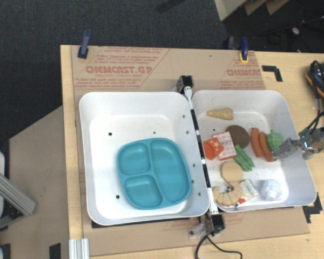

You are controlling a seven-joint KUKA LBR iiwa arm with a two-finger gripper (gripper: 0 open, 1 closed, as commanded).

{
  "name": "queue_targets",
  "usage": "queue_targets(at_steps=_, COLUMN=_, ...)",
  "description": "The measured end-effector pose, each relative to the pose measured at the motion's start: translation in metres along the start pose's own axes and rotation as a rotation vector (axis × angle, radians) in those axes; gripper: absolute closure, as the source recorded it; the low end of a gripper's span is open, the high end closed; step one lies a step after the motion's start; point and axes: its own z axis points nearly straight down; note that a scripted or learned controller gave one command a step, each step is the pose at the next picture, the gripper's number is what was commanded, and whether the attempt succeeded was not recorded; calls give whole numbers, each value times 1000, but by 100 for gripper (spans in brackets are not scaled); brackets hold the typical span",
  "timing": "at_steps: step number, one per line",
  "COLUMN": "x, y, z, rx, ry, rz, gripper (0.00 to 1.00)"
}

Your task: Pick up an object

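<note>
My gripper [287, 147], its opening impossible to judge, hovers beside the sausages [261, 143]: light, stiff, slippery; best pinched mid-length.

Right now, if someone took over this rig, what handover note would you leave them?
Gripper: at the right bin's right edge, low beside the hot dogs and the green toy; nothing seen held.
Things: right bin holds a cone-shaped pastry, red carton, brown patty, green vegetable, round cracker, a white crumpled ball. Left bin holds a teal divided tray.
Done: nothing lifted.
Left: grasp and raise one object.
</note>
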Motion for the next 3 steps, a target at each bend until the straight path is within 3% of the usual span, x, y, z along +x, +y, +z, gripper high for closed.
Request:
queue_targets(at_steps=1, x=22, y=56, z=107, rx=6, ry=4, rz=-5, gripper=0)
queue_targets(at_steps=2, x=19, y=56, z=90, rx=-2, ry=0, rz=-1, gripper=100)
queue_targets(at_steps=3, x=19, y=56, z=91, rx=-1, ry=0, rz=-1, gripper=0)
